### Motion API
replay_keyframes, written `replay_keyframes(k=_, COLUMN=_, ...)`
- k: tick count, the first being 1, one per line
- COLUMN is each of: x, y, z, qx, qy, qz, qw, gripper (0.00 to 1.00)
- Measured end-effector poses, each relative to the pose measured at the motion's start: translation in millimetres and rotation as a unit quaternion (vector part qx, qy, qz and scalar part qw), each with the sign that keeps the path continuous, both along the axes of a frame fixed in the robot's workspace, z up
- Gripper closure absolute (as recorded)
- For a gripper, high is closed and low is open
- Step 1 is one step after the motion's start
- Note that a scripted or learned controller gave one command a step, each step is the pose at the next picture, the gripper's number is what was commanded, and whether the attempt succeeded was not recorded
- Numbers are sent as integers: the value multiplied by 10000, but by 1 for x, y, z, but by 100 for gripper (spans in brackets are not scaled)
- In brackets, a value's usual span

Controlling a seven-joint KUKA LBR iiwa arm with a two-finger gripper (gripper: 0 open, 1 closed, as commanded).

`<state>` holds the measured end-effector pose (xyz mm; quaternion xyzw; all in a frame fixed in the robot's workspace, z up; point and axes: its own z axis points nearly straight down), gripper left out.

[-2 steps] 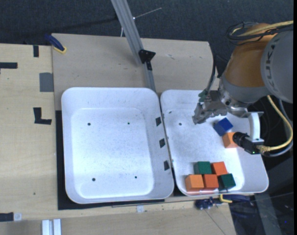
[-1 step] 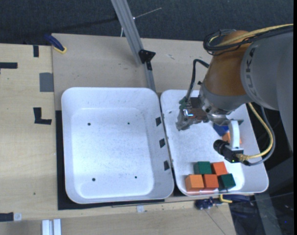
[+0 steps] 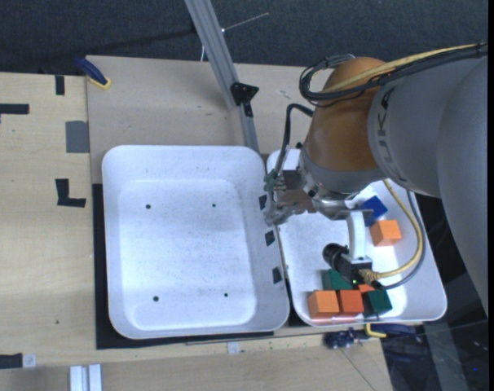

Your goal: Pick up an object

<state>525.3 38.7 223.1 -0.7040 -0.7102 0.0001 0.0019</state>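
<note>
A: We note, left to right: left bin [image 3: 182, 235] bare; blocks [image 3: 345, 300] clustered in the right bin [image 3: 426, 296].

B: Claw [image 3: 273, 210] near the divider; grip state undeterminable. We advise centring over one block before descending.

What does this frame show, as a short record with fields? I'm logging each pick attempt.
arm: grey KUKA arm with orange band, over the right bin
gripper: near the right bin's left wall; finger state cannot be told
left bin: white, shallow
right bin: holds the blocks
blocks: orange block, blue block, two orange blocks and green blocks at the near edge
held object: none seen between the fingers
</note>
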Motion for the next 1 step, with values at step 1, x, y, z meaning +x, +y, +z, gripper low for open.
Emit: replay_keyframes(k=1, x=-16, y=45, z=11, qx=-6, qy=-3, qz=-4, qw=10000, gripper=100)
